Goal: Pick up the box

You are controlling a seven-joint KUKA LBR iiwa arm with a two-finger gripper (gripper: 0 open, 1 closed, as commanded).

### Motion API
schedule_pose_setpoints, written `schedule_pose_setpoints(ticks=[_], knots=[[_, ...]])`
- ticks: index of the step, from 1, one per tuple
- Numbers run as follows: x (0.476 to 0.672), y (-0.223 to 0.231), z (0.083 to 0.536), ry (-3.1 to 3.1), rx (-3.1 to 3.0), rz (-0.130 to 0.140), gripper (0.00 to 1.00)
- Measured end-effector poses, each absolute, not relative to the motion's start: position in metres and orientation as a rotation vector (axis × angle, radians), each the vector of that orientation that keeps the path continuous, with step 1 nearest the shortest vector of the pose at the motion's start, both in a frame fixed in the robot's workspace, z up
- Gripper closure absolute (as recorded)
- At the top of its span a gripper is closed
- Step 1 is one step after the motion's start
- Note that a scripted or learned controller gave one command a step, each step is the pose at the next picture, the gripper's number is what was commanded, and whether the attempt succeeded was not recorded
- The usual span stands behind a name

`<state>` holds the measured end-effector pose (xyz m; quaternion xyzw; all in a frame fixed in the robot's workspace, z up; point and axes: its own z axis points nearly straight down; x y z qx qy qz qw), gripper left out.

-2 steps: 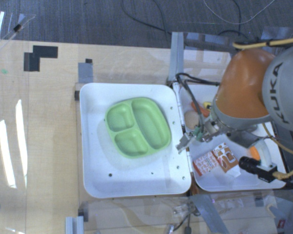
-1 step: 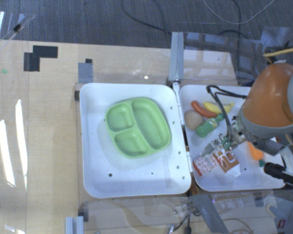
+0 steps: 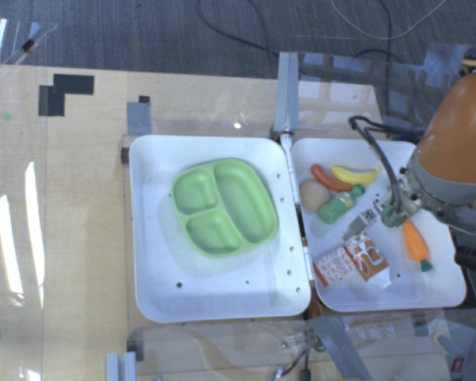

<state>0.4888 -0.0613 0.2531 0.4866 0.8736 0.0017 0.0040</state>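
Camera view: box (image 3: pixel 351 260) lies flat in the right bin (image 3: pixel 444 296), near-left part, beside the carrot (image 3: pixel 415 242). Gripper (image 3: pixel 363 223) hovers just beyond it; we cannot tell the fingers' state. We should descend centred over the box, avoiding the green bottle (image 3: pixel 336 205).

Both bins white: left bin (image 3: pixel 155 292), right bin (image 3: pixel 444 292). Divided plate (image 3: pixel 224 206) light green. Box (image 3: pixel 351 262) red/orange-brown with white panels and print. Carrot (image 3: pixel 414 242) orange, green tip. Banana (image 3: pixel 354 175) yellow. Sausage-like item (image 3: pixel 330 178) red-orange. Bottle (image 3: pixel 335 206) green. Round item (image 3: pixel 311 194) beige. Table (image 3: pixel 63 236) pale wood, black tape marks. Arm band (image 3: pixel 460 133) orange over grey.
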Motion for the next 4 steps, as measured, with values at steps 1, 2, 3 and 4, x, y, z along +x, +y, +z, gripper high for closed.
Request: schedule_pose_setpoints(ticks=[1,2,3,4], knots=[[0.491,-0.06,0.264,2.737,1.515,0.01,1.0],[0.491,-0.06,0.264,2.737,1.514,0.009,0.0],[0.488,-0.014,0.188,2.746,1.521,0.003,0.0],[0.488,-0.047,0.186,2.877,1.252,0.004,0.0]])
